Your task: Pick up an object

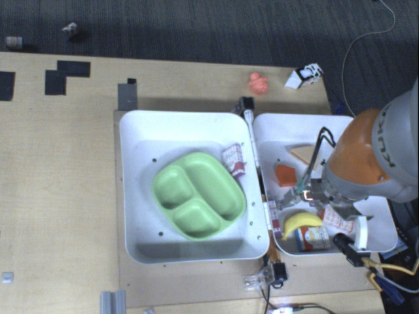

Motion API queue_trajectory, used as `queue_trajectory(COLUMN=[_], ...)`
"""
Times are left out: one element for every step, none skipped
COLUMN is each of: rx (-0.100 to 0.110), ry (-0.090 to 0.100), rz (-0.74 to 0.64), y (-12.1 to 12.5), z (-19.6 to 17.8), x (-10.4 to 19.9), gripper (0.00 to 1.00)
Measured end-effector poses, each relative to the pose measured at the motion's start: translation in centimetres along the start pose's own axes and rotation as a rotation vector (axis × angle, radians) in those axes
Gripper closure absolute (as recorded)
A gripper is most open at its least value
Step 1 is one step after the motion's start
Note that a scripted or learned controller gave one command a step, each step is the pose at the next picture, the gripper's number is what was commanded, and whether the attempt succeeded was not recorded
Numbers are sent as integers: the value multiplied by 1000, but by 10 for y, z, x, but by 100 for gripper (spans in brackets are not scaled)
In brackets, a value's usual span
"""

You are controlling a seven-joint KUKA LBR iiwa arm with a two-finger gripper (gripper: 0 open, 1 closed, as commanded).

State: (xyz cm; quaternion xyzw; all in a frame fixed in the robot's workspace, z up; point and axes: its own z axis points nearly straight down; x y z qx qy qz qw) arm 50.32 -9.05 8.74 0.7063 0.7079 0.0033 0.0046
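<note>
Camera view: end effector low in right bin — above banana; finger state unclear.

white letters on arm, partly cut off

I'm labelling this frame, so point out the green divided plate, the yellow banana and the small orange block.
Green divided plastic plate [198, 193], camera view, central ridge.
Yellow banana [302, 223], camera view, middle of its curve.
Small orange block [285, 174], camera view, top face.
</note>
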Motion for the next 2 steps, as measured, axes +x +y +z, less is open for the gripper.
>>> queue_trajectory(rx=[-6,-6], ry=[-1,-1], rz=[-2,-2], y=[2,2], z=[-11,-11], x=[0,0], gripper=[100,0])
